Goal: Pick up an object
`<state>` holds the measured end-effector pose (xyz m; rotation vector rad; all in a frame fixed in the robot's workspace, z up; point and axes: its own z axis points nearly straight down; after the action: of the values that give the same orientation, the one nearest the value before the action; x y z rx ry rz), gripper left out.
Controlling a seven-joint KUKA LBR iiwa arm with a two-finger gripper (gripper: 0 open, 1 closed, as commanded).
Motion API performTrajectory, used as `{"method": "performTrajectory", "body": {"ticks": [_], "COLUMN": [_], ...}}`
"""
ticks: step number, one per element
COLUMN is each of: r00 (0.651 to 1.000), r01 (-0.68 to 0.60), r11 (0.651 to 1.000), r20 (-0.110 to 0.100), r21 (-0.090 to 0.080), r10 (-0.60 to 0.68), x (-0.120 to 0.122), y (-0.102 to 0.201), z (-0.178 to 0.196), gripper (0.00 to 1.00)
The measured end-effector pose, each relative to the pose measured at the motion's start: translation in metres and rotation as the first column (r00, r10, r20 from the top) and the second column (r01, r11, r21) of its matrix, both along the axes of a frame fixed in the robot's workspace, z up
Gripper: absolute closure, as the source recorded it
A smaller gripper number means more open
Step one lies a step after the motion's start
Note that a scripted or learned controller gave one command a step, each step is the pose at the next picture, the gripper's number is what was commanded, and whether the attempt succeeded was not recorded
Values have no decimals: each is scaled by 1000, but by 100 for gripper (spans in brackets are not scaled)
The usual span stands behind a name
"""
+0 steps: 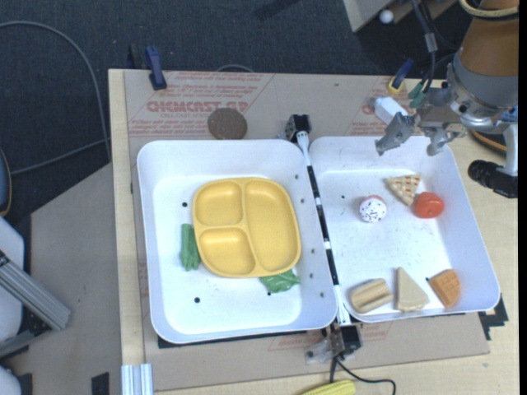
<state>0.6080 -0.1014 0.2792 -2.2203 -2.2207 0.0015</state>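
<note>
My gripper hangs open above the far edge of the right bin, nothing between its fingers. Below it in that bin lie a pizza-slice toy, a red tomato and a white speckled ball. At the bin's near side rest a tan bread roll, a pale wedge and an orange waffle piece.
The left bin holds a yellow divided plate with green leafy pieces beside and under it. A brown disc lies on the cardboard behind the bins. Black clips join the bins.
</note>
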Motion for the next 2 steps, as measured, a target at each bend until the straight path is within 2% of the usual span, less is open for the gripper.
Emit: {"method": "performTrajectory", "body": {"ticks": [1,2], "r00": [1000,1000], "r01": [1,0], "r11": [1000,1000], "r20": [-1,-1], "r21": [0,1], "r10": [-1,0], "x": [0,3], "y": [-35,-16], "z": [-136,-195], "gripper": [0,0]}}
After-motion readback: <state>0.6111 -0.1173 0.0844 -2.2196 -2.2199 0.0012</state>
